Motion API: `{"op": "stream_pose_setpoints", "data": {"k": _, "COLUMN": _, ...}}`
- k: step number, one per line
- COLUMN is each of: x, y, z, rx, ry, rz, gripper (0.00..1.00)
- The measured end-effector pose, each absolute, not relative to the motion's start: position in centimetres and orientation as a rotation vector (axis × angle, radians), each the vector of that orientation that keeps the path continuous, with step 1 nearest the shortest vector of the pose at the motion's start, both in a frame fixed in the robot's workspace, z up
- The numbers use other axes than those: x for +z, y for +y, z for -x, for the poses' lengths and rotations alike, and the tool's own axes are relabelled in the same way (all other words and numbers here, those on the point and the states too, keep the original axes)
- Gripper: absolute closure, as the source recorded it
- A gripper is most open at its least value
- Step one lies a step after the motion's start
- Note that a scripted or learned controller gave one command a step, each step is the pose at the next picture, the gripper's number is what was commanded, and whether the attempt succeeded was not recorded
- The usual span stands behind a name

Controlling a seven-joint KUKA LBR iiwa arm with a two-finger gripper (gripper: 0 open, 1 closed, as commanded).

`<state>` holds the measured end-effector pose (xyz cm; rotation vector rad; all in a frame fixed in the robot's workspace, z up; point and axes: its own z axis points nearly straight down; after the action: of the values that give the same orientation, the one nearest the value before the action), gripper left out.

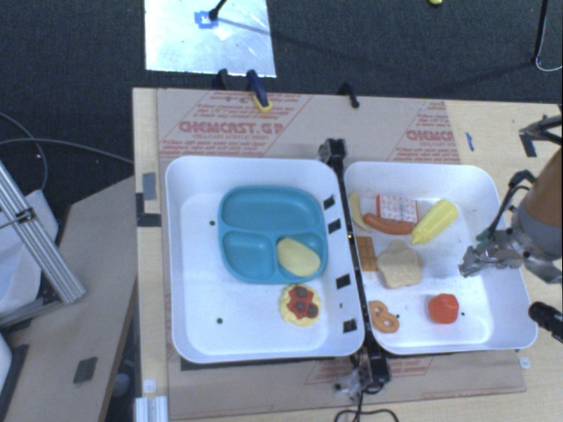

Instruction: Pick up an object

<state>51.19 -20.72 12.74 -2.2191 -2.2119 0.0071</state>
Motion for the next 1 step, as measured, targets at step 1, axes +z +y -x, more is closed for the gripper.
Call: {"op": "stream_pose_setpoints", "data": {"k": 1, "x": 14.10, "y": -20.67, "z": -51.79, "rx": -0.003, "ry": -2.228, "rz": 2.220, "gripper": 1.00}}
